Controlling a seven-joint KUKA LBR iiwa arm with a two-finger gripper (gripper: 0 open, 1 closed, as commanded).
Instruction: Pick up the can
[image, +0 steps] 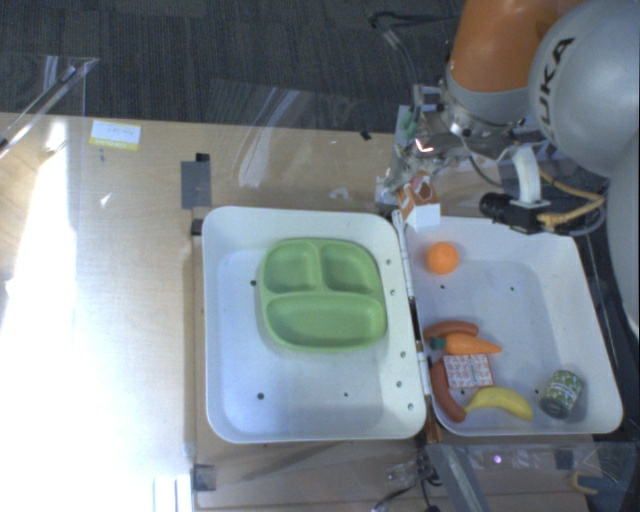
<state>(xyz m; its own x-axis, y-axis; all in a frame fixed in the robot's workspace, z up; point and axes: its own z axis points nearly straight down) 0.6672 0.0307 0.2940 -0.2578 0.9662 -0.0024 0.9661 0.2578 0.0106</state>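
Can (562, 393): one, in the right bin's (590, 300) near right corner, roughly upright, long axis leaning slightly, top towards the bin's far side.
Bins: two; the left bin (225, 330) holds one green tray (321, 295).
Right bin: one orange (441, 258), carrot (470, 346), banana (500, 402), small box (468, 372), two sausages.
Tool (418, 190): over the bins' far edge, well apart from the can; opening cannot be told.

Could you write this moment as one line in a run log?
task: pick up can | can: right bin, near corner, untouched | gripper: above bins' far edge, away from can
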